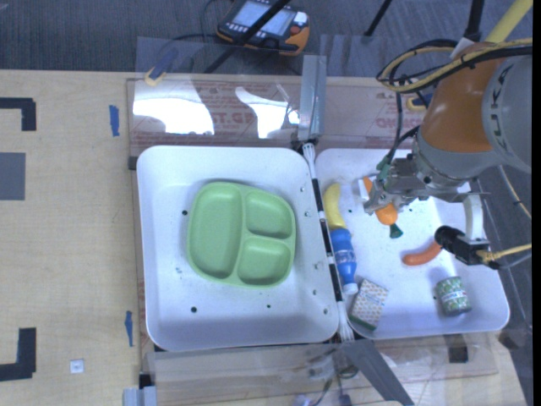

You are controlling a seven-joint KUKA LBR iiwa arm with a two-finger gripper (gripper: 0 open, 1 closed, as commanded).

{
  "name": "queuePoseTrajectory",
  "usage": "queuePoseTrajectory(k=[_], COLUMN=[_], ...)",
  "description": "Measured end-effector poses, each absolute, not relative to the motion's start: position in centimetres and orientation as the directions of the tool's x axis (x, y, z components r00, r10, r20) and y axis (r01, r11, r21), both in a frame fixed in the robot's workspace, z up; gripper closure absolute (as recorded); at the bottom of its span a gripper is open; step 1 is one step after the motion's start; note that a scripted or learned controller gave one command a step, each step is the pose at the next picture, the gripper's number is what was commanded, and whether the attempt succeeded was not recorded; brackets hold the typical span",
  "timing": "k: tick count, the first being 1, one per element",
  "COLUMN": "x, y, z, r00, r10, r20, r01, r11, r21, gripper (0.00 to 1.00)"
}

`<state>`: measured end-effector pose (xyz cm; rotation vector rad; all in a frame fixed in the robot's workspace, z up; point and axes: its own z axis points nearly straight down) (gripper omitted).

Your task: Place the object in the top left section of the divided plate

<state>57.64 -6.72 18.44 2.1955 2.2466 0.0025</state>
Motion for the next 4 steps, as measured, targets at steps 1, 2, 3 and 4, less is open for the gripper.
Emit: queuePoseTrajectory(k=[1,2,3,4], x=[65.0,66.6,66.8,66.7], y=[4.4,13.4,13.3,13.0], z=[18.5,17.3,12.4,11.8], r00=[-0.121,-0.127,-0.330,-0.327], r10=[0.993,0.992,0.944,0.945], r20=[0.000,0.000,0.004,0.001], r01=[0.993,0.992,0.944,0.945], r11=[0.121,0.127,0.330,0.327], r21=[0.001,0.002,0.004,0.001], gripper=[1.00,1.00,1.00,0.00])
